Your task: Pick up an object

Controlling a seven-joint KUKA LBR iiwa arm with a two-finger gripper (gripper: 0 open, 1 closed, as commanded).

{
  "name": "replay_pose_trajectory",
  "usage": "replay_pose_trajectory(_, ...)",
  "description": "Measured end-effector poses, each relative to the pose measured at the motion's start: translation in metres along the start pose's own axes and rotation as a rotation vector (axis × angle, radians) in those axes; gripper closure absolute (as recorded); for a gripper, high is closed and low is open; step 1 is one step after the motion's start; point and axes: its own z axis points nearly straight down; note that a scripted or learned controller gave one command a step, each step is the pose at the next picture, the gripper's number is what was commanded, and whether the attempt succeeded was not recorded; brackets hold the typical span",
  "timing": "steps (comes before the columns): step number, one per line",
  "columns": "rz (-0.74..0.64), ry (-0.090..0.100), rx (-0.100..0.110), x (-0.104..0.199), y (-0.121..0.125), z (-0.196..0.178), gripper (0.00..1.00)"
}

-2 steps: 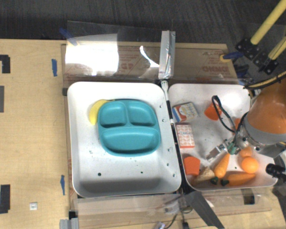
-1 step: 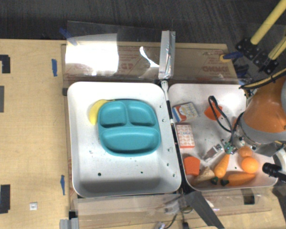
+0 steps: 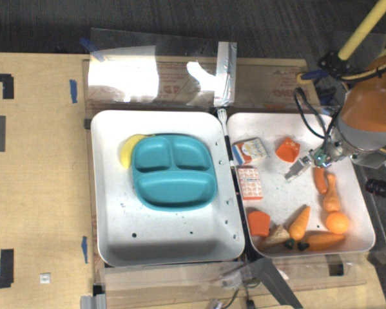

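- The gripper [image 3: 302, 166] hangs in the upper middle of the right bin [image 3: 365, 201], its grey fingers slanting down toward the lower left; nothing sits between them, and how wide they stand cannot be told at this size.
- No object is in hand. The nearest candidates are the small orange cup [image 3: 287, 150], just up and left of the fingertips, and a slim carrot [image 3: 320, 180] just to their right.
- More targets crowd the bin's lower right: another carrot [image 3: 299, 222], an orange ball [image 3: 337, 223], a red-orange block [image 3: 259, 223] and a long carrot [image 3: 323, 241] along the bottom wall.
- Two small printed cartons [image 3: 250, 150] [image 3: 249, 183] lie near the bin's left wall.
- The left bin [image 3: 109, 172] holds a teal divided plate [image 3: 174, 171] with a yellow item [image 3: 127, 148] tucked under its upper-left edge.
- Likely risk: the fingertips sit over bare floor between cup and carrot, so a straight descent could close on nothing.
- The carrots are round and tapered; a pinch off centre could squirt one sideways.
- The lower-right pile is tight, so a grasp there may knock neighbours or catch two things at once.
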Motion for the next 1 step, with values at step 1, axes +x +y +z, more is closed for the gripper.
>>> replay_pose_trajectory(1, 0.086, 0.002, 0.002, -0.0074, -0.0362, 0.0419, 0.0)
